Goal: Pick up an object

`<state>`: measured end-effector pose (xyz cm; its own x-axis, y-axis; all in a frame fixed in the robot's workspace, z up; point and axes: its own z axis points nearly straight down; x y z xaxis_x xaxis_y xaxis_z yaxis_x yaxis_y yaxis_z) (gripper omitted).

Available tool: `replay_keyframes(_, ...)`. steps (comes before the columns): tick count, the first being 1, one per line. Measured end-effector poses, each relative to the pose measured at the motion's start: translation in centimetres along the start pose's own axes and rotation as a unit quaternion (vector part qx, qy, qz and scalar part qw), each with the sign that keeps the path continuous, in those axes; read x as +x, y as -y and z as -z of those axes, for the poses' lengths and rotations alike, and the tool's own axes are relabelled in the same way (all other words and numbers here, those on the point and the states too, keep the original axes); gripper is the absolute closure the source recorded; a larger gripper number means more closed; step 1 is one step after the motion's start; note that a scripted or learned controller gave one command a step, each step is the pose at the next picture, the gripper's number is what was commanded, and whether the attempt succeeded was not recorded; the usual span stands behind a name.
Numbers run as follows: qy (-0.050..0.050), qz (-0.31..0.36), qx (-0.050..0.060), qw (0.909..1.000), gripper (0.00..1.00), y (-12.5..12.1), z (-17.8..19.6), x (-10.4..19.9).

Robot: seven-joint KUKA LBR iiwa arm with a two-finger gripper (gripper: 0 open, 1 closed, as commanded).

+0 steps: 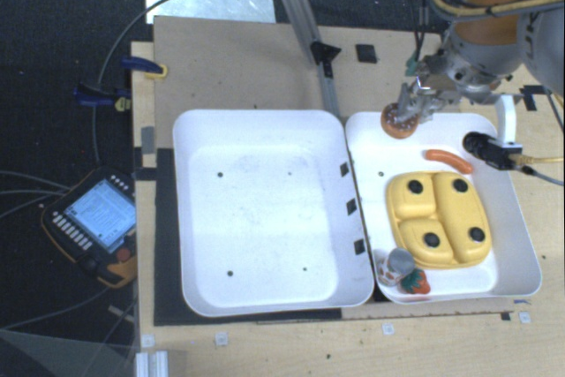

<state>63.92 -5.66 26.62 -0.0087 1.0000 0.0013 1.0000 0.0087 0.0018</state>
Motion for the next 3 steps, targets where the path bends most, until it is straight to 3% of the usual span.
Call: replay_keyframes(3, 0.000, 0.000, 0.001, 1.0000, 1.00, 5.0, -2.7, 13.1)
